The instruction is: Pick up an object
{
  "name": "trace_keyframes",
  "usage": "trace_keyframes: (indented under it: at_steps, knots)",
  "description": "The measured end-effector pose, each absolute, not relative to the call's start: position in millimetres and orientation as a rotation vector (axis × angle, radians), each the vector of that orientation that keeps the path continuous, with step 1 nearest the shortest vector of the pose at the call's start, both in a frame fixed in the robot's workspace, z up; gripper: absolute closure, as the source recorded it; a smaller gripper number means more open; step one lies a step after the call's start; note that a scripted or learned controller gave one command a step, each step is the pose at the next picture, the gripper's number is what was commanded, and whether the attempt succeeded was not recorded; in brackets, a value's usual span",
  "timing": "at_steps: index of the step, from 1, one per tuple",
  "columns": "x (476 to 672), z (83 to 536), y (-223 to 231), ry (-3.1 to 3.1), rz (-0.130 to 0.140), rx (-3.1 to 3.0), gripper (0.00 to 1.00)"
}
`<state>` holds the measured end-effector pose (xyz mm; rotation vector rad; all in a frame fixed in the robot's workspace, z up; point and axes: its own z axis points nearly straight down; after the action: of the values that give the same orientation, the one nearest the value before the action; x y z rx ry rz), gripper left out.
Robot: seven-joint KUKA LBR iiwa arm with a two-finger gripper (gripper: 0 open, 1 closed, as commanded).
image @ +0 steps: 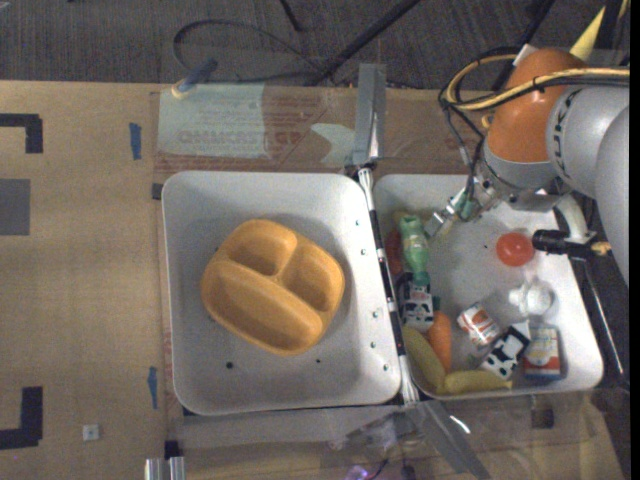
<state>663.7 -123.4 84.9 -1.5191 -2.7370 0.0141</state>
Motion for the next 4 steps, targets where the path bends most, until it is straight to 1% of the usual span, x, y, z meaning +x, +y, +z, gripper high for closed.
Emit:
trace_keyframes:
  at_steps: [1,2,3,4]
  knots:
    - [575.9,87,-101,-2.786,-0.003,-1.456,0.00]
    - [524.4,87,-126,-2.984,-0.002,-0.998,0.00]
    - [526.9,99,-127,-2.991,-0.006,-1.005,1.00]
    - [556.7,210,-55,-3.016,-0.003,-0.901,1.00]
